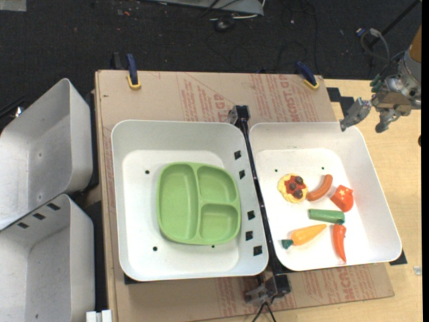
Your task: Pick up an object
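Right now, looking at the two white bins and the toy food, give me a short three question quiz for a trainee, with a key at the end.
1. True or false: the green plastic divided plate lies in the right white bin.
2. Which toy lies nearest the dark divider between the bins? A. the small round pizza with dark toppings B. the red chili pepper C. the red bell pepper
3. Fill in: the two-finger gripper hangs above the right bin's far ____ corner.

Key: 1 false, it lies in the left white bin. 2 A. 3 right.
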You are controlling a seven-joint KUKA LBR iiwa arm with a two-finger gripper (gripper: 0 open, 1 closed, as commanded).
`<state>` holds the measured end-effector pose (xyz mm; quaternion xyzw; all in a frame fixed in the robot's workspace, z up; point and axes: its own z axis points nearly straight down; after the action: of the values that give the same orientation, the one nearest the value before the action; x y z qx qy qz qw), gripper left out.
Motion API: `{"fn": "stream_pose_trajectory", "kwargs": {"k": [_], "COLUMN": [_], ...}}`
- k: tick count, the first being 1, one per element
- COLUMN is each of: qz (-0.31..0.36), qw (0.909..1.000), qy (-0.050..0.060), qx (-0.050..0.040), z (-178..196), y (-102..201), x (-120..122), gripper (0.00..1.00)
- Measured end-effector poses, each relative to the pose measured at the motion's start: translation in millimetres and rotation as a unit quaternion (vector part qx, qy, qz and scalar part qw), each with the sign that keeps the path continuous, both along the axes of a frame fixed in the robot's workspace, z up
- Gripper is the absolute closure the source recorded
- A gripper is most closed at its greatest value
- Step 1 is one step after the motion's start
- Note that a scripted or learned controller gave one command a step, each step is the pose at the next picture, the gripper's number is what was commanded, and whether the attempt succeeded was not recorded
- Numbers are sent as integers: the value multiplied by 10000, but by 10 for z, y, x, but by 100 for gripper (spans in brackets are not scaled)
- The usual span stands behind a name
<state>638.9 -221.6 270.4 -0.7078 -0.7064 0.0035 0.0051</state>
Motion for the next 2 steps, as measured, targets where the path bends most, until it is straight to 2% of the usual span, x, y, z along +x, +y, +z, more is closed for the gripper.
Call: {"fn": "stream_pose_trajectory", "kwargs": {"k": [1,2], "qz": [17,8], "qw": [10000,10000], "qy": [-65,-39], "qx": [-15,-9], "z": [88,-542], "y": [11,2], "x": [22,-24], "gripper": [0,0]}}
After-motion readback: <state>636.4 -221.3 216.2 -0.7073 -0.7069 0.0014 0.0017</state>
